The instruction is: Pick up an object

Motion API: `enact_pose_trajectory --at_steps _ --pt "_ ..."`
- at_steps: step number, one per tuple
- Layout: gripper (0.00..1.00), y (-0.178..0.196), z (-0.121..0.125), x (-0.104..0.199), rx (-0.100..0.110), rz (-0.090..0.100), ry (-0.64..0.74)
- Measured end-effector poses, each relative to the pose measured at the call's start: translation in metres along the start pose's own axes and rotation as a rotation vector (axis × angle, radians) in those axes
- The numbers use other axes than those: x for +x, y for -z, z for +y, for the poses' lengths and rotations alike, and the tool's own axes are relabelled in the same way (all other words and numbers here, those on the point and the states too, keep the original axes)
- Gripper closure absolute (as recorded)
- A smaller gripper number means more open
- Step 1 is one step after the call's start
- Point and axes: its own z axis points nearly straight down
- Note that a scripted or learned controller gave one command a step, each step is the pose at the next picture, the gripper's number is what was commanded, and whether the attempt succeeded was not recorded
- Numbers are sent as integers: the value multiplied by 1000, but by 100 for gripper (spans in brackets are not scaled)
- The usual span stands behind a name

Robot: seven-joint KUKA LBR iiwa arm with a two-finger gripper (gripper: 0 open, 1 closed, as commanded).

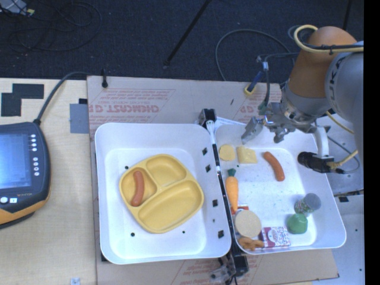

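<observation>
Nothing is lifted yet, as far as we can judge; the pick remains to be done. Every candidate lies loose in the right bin (332, 233).

Right bin contents: a sausage (274, 165) toward the far edge, near the middle. Two yellow pieces (237, 154) by the far left corner. A carrot (231, 193) along the left edge. A round cracker-like disc (247, 223) and a small printed packet (274, 237) at the near edge. A green item (297, 223) and a grey round item (307, 203) toward the near right corner.

The left bin (113, 153) carries a yellow divided plate (169, 203), with a second sausage (138, 187) in its left compartment.

Arm pose: the arm (323, 64) comes in from the right, orange band up, wrist bent down over the right bin's far edge. The gripper (265, 130) hangs there, above the bin, with its two fingers spread apart and nothing between them. The sausage in the right bin lies just nearside of it and looks to us the nearest target.

We judge that a descent and a closing are both still needed.
</observation>
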Motion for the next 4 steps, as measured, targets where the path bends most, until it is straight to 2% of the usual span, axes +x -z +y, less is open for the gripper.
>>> enact_pose_trajectory --at_steps 1,2,3,4 --pt "0 42 -1 -64 6 -6 -13" --pt "0 -7 -2 -89 14 -2 -11" --pt "0 -108 -6 -76 10 -2 -7" --pt "0 -105 -22 -108 13 -2 -10"
